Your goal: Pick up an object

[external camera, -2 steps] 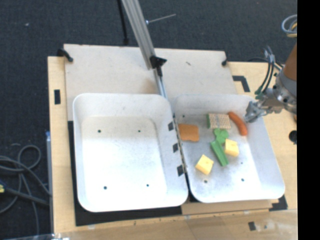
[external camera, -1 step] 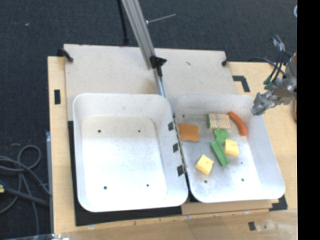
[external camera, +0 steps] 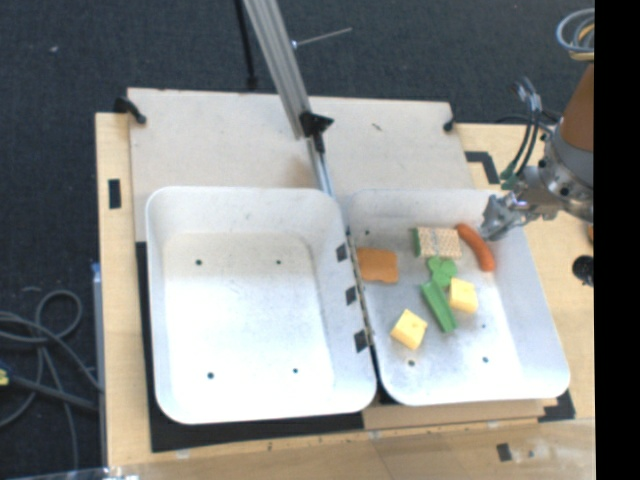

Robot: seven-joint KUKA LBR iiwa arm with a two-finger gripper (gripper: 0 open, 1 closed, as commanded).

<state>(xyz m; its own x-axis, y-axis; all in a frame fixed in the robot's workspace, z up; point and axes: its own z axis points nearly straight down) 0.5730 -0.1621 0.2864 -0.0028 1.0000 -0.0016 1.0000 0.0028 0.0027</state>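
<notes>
The right bin (external camera: 520, 363) holds several small objects. An orange-brown block (external camera: 377, 265) lies near its left wall. A beige cracker-like square (external camera: 437, 242) sits at the middle top, with an orange-red sausage shape (external camera: 476, 246) to its right. Below them lie a green piece (external camera: 438, 293) and two yellow cubes (external camera: 462, 296) (external camera: 408, 329). My gripper (external camera: 497, 216) hangs over the bin's upper right corner, just right of the sausage shape's top end. Nothing shows between its fingers.
The left bin (external camera: 160, 268) lies beside the right one. A metal pole (external camera: 280, 53) slants up from between the bins at the back. Cables (external camera: 525, 153) hang near the arm at the right. The bench edge (external camera: 300, 458) runs along the front.
</notes>
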